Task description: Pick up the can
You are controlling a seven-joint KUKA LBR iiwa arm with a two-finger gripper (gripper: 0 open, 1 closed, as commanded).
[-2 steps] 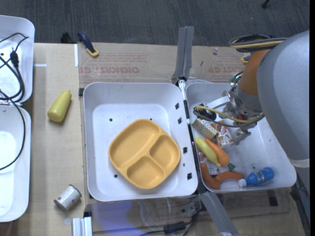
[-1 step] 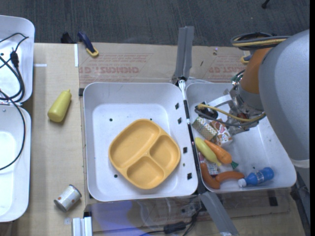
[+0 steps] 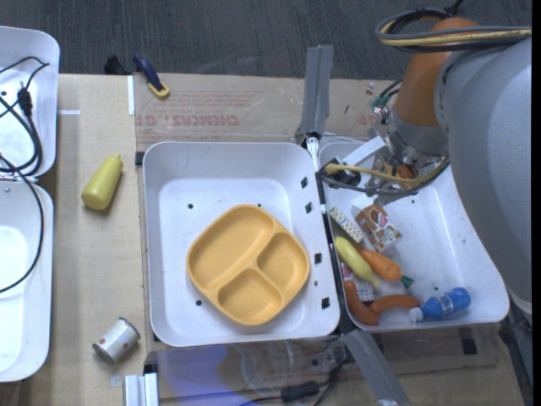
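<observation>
While nothing is gripped:
can (image 3: 116, 339): left lying on the counter (image 3: 93, 252), outside both bins
jaws: state cannot be told
progress: pickup judged unstarted

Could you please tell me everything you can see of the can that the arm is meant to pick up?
The can is a small silvery metal cylinder with what looks like a light label bearing reddish marks. It lies on its side, tilted diagonally, on the brown bench outside both bins, just off the lower left corner of the left bin that holds the yellow tray. Nothing touches it apart from the bench. The arm is far off over the right bin.
</observation>
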